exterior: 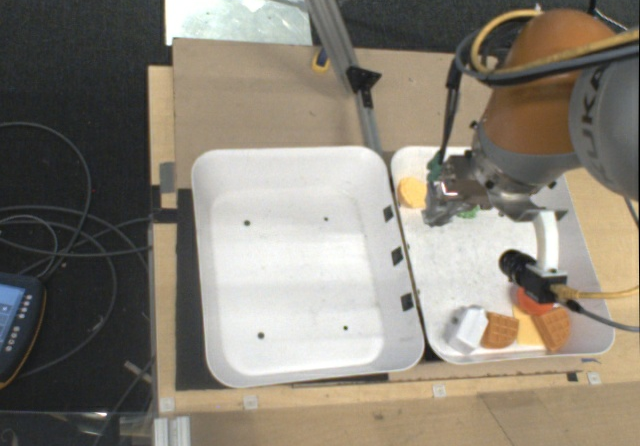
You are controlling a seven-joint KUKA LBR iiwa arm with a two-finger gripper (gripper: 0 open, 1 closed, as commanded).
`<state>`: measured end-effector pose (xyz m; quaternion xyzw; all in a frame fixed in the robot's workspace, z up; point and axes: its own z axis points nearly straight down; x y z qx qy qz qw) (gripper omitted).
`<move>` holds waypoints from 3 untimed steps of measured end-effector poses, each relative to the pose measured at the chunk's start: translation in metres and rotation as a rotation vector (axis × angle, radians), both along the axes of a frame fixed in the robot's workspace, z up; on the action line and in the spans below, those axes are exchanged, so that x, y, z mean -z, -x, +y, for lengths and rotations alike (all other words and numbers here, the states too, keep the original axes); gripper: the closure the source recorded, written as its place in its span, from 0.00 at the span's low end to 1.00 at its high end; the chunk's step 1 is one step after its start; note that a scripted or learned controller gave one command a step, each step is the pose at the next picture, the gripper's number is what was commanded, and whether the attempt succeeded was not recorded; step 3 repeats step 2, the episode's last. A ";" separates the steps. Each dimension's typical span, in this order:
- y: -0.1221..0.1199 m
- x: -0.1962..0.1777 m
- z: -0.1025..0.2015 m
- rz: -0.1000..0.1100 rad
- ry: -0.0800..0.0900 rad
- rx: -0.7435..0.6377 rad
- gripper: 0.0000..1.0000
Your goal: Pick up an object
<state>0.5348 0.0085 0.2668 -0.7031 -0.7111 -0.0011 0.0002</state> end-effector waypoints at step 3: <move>-0.040 0.019 0.089 -0.001 0.001 0.002 1.00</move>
